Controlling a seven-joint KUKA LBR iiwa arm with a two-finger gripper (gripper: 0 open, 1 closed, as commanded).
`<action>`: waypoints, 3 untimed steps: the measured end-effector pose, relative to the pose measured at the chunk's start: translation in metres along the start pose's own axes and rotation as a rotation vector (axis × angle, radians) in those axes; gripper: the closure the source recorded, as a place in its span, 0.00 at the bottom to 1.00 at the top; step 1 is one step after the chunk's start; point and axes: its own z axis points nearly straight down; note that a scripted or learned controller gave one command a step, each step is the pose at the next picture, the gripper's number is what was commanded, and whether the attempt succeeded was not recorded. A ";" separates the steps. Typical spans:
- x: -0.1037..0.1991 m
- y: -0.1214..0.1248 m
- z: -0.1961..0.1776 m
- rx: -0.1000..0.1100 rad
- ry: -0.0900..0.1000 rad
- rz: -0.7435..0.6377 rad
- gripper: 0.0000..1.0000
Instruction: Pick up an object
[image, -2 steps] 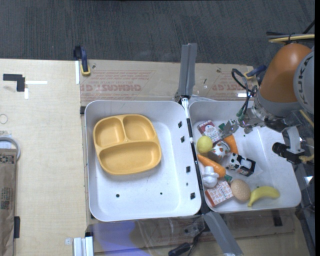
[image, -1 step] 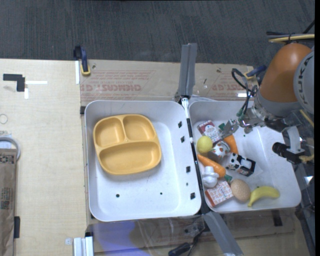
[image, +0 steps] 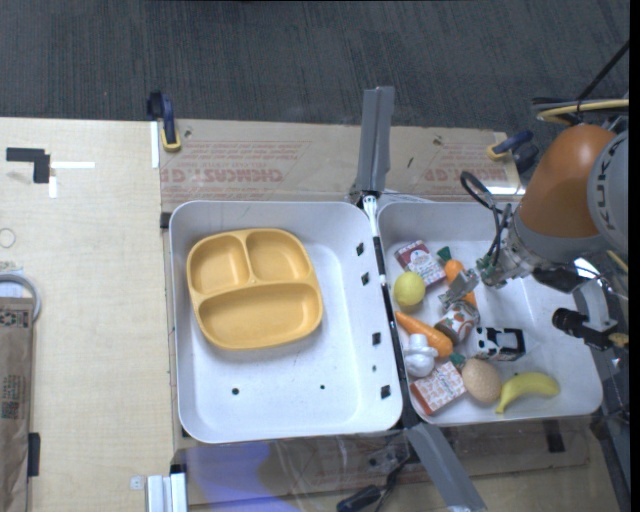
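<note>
The gripper (image: 468, 285) is low in the right bin (image: 575, 405), among the crowded toy food, but its fingers are small and mixed with the items below, so I cannot tell if the jaws are spread or closed, or if anything is between them. The tip is just above or touching a small cluster near the middle of this bin: a small can (image: 457, 324) is directly under it, and an orange piece (image: 453, 268) lies just beside it toward the far side. The arm (image: 575, 195) comes in from the right, with its orange band above the wrist, and it bends down steeply to the bin. Around the gripper lie a lemon (image: 408, 288), a red packet (image: 424, 260), a carrot (image: 422, 328), a white garlic (image: 420, 352), a black and white toy cow (image: 497, 342), a brown egg (image: 481, 381), another red packet (image: 439, 388) and a banana (image: 527, 388) near the front corner. The left bin (image: 290, 400) holds a yellow divided plate (image: 255, 288) in its far left part, well apart from the gripper.
</note>
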 end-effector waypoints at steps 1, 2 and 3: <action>-0.001 0.000 -0.009 -0.001 0.000 0.005 1.00; -0.037 0.011 0.000 0.000 -0.001 0.117 1.00; -0.024 0.048 -0.120 -0.003 -0.003 0.015 1.00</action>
